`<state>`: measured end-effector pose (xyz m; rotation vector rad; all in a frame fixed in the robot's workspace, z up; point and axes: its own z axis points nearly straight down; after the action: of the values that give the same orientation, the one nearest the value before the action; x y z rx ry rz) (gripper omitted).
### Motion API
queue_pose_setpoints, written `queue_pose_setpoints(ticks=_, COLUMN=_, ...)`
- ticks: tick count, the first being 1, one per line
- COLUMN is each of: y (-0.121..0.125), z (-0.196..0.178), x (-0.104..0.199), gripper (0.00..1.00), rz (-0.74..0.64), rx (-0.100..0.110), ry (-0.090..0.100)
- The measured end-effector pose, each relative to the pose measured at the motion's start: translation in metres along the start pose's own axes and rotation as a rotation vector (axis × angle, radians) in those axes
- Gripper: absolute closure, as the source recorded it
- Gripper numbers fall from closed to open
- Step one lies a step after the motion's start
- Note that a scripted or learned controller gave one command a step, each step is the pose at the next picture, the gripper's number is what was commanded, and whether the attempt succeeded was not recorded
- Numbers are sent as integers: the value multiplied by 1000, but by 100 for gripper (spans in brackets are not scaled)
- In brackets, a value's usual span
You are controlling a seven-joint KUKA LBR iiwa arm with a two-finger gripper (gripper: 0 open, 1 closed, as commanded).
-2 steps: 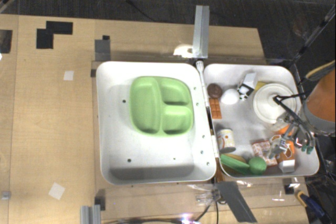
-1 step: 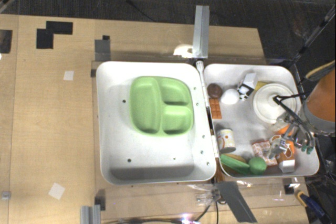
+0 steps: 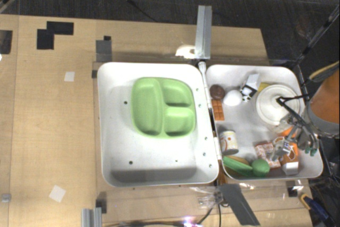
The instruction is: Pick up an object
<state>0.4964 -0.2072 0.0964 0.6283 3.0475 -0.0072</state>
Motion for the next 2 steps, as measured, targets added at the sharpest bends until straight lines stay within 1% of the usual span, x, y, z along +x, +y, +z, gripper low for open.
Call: queue_pose_setpoints(ticks=2, y=0, z=0, x=0, gripper=0, rz=-8, rx=0, ry=0)
